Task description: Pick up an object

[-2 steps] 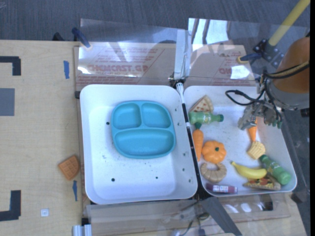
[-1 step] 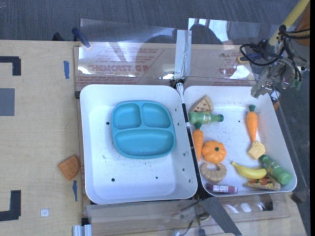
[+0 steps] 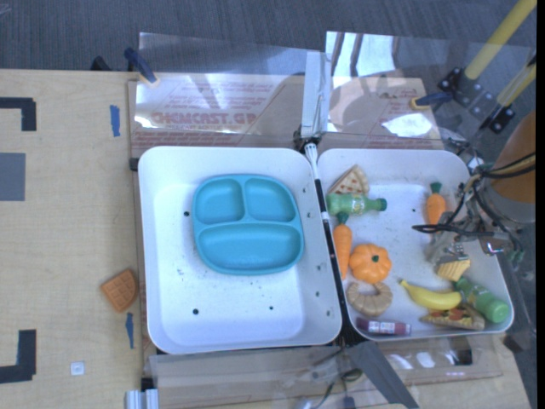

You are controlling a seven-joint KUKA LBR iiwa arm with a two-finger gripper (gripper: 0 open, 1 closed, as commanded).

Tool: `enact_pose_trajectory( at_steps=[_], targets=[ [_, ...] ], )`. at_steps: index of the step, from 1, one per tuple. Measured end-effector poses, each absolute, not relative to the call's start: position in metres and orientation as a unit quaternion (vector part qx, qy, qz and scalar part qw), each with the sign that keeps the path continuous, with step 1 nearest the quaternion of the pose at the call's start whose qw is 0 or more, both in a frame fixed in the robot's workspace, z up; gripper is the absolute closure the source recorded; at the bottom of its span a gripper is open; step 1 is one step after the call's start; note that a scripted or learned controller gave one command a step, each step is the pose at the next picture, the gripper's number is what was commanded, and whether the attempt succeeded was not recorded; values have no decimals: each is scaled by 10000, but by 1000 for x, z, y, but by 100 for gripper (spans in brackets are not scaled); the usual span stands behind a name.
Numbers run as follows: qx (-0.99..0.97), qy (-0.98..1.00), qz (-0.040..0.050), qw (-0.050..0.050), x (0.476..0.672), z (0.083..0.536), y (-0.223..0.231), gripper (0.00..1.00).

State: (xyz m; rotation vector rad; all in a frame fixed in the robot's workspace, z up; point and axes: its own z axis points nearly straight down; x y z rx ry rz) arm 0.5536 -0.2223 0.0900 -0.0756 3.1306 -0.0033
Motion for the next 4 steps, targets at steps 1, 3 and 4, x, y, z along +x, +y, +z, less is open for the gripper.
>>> enact_pose_trajectory(
  at_steps=[1,3,4],
  targets=[
    [-244,9997,-7,43,553,89,-222,0],
    [-192,9997,-23,138,617,103,-222,100],
    [-190,9997,-17,126,616,102,-222,0]
  ],
)
